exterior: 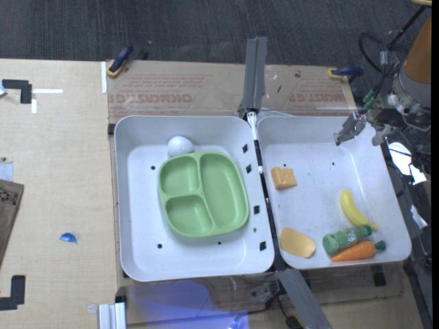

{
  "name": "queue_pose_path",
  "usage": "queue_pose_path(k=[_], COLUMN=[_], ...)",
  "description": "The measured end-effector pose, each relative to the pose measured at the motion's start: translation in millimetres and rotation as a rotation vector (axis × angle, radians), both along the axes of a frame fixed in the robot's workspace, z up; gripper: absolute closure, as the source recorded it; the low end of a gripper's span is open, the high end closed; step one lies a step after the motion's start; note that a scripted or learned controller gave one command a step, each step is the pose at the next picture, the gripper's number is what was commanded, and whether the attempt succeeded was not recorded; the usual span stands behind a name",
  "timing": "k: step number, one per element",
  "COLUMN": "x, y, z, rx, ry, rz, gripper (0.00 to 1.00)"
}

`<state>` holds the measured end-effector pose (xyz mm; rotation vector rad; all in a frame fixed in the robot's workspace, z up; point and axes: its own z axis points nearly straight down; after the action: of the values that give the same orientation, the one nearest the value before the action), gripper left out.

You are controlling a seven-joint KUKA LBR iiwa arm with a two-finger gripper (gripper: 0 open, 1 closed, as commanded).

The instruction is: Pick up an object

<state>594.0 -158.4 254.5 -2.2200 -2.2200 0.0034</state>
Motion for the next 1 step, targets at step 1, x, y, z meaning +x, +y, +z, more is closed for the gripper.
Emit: queue_pose_path(k=[1], x=[-45.6], y=[-28.4], z=[-96.9], rx=[-0.001], ry=[0.000], rz=[-0.229], gripper=[0.00])
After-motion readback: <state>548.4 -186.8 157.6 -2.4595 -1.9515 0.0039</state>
